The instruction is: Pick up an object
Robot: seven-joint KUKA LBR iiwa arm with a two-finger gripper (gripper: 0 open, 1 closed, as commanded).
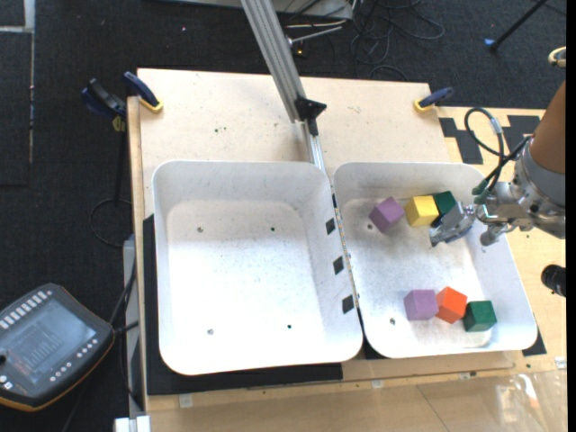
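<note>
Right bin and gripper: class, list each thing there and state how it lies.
Gripper: low beside the upper blocks, holding nothing visible.
Upper purple block: tilted, apart.
Yellow block: touching dark green block.
Lower purple block, orange block, green block: touching in a row.

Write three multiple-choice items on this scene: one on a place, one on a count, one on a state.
1. Which bin holds the blocks?
A. left bin
B. right bin
C. both

2. How many purple blocks are there?
A. one
B. two
C. three

3. What does the yellow block touch?
A. a green block
B. the orange block
C. nothing

Key: 1 B, all six blocks lie in the right bin. 2 B, one purple block lies at the far end and another at the near end. 3 A, the yellow block sits against the far green block, beside the gripper.
</note>
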